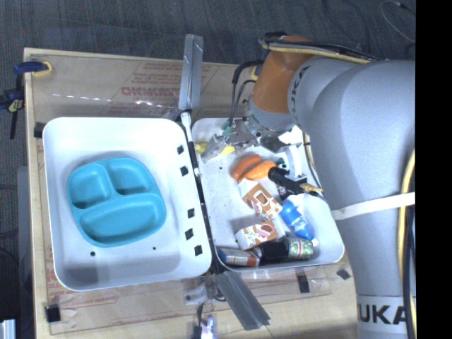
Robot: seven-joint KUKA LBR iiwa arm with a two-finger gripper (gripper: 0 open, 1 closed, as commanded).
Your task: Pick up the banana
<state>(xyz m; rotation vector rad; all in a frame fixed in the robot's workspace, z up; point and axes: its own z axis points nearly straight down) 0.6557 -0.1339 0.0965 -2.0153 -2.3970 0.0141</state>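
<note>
The gripper hangs low over the banana in the right bin. I cannot tell its state. A blue plate lies in the left bin.

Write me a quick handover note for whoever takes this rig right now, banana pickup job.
Hand: down at the far left corner of the right bin, right by the banana; whether it grips is unclear.
Banana: lying in that corner, against the divider side, not lifted.
Left bin: holds a blue divided plate.
Right bin also holds an orange item, cartons and cans.
Done: approach. Left: confirm grasp, lift the banana.
</note>
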